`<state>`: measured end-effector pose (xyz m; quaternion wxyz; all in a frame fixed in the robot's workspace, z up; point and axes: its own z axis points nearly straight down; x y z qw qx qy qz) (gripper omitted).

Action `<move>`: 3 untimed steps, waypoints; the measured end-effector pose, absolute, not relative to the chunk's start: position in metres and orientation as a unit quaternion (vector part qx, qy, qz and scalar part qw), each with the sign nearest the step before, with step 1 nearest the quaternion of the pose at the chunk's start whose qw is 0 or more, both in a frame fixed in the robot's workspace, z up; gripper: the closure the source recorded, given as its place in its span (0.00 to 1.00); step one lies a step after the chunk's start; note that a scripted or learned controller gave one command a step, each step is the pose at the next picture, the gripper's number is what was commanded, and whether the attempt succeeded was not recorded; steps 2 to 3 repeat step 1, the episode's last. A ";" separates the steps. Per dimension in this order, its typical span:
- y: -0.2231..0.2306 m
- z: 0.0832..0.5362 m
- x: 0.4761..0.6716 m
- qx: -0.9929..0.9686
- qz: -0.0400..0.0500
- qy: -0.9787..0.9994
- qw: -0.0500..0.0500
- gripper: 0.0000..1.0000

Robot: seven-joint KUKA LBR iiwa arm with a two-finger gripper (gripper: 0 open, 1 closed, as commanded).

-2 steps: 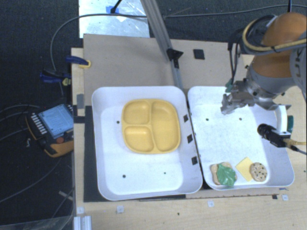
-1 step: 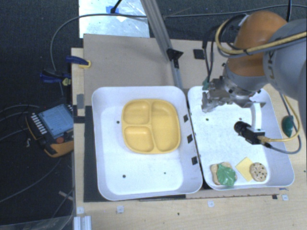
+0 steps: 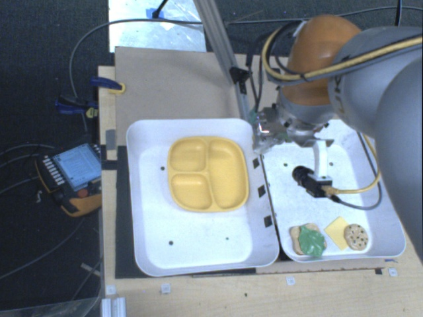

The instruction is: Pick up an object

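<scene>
A green leaf piece [image 3: 310, 241], a yellow cheese slice [image 3: 337, 232] and a cookie [image 3: 356, 236] huddle in the near corner of the right bin [image 3: 284, 203]. The pincer [image 3: 262, 132] hangs over that bin's far left edge, well apart from them. I cannot tell how wide it stands. A descent here would likely strike the rim or close on nothing. The pieces lie flat and close together, so a grasp may slip. A yellow divided plate [image 3: 208, 174] sits in the left bin [image 3: 198, 243].

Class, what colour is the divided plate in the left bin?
The divided plate is plain yellow, seen in the camera view.
</scene>
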<state>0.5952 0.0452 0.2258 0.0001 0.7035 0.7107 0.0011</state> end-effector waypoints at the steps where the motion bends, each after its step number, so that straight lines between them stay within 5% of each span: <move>1: 0.105 0.233 0.608 0.703 0.002 0.711 0.000 1.00; 3: 0.105 0.233 0.608 0.703 0.002 0.711 0.000 1.00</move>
